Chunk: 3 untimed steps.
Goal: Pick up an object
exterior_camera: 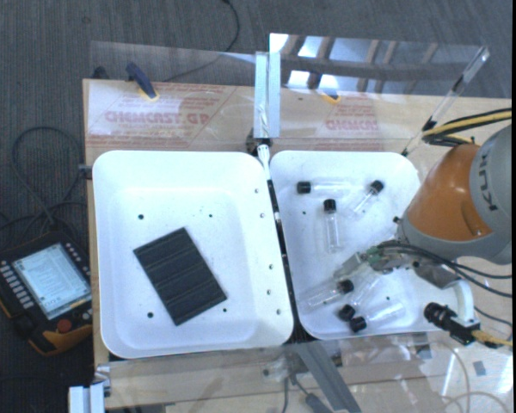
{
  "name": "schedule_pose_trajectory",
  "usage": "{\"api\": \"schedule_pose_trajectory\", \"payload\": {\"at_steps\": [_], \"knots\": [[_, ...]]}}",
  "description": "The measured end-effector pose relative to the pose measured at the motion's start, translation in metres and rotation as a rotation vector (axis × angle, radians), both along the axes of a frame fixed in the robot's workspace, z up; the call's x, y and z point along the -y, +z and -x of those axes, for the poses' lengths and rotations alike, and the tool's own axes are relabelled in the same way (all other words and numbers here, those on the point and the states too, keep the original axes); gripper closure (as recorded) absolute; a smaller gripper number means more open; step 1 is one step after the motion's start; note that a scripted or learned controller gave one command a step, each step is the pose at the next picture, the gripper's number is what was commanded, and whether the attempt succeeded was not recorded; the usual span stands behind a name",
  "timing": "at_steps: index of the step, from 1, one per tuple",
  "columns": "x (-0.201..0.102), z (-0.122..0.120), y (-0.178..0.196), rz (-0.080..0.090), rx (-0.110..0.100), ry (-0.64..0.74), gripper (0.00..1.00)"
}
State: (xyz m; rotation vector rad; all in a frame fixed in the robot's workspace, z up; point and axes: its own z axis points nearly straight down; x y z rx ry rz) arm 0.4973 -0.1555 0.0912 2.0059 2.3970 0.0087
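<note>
While the arm leans in from the right, I read its gripper point(371, 263) as low over the clear vials point(348, 301) heaped at the near end of the right bin point(285, 256), the likeliest pick. I cannot tell how wide it stands or whether it grips anything (wrist hides it). Farther off lie more vials point(331, 226); the left bin point(112, 256) holds a black ribbed slab point(179, 275).

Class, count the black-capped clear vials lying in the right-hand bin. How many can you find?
About 7: three near the bin's far side, four clustered near the front. The arm may hide more.
</note>
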Motion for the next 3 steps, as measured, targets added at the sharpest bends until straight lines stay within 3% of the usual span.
{"api": "schedule_pose_trajectory", "payload": {"at_steps": [1, 2, 3], "knots": [[-0.001, -0.002, 0.01, -0.001, 0.005, 0.0, 1.0], [-0.001, -0.002, 0.01, -0.001, 0.004, 0.0, 0.0], [0.056, -0.058, 0.0, -0.013, -0.005, -0.05, 0.0]]}}
